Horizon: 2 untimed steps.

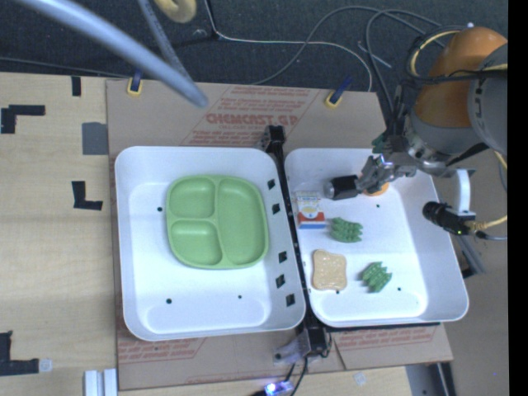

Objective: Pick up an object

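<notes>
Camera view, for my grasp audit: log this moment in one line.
gripper over right bin, rear | orange object beneath | no visible hold | green plate in left bin

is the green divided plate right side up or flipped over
Right side up. The green divided plate lies flat in the left bin, and its three compartments face up with raised ridges between them.

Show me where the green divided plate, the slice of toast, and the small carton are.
green divided plate [218, 221], camera view, on the middle where its dividers meet.
slice of toast [328, 271], camera view, on the centre of the slice.
small carton [309, 209], camera view, on its top face.
</notes>
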{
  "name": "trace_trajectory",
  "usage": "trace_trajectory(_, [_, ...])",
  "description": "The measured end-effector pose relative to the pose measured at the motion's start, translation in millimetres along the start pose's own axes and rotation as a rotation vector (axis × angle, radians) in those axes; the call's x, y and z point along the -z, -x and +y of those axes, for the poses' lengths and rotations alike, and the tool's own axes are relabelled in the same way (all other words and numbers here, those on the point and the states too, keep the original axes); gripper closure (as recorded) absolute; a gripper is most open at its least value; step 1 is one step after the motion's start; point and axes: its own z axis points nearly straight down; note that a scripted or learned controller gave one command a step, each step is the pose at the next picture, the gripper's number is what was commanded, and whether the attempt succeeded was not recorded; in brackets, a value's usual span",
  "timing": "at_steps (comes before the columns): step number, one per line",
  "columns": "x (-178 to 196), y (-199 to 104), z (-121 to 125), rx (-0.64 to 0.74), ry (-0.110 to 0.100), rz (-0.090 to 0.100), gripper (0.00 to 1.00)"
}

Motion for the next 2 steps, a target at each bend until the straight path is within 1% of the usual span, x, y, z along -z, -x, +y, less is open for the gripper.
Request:
trace_trajectory(1, [38,0,1,0.000,0.000,0.000,1.00])
trace_trajectory(2, [25,-55,2,0.004,-0.006,0.002,1.00])
